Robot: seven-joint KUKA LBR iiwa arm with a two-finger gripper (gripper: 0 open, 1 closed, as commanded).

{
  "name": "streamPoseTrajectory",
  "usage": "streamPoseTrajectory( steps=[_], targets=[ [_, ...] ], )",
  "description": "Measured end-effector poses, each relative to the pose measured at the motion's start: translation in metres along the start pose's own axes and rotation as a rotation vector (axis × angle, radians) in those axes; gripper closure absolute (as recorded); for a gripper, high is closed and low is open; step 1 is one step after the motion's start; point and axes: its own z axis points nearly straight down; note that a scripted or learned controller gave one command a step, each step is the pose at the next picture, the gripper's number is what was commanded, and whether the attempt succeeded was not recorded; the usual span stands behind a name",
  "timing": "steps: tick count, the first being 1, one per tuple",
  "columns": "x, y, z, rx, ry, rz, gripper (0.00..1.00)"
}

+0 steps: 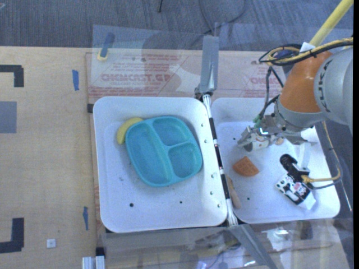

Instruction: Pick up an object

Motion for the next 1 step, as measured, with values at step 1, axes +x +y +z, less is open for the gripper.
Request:
streamPoseTrajectory(
  steps=[1],
  targets=[
    [-0.0028,0.0009,-0.0107,-0.004,0.0,0.005,1.0]
  ],
)
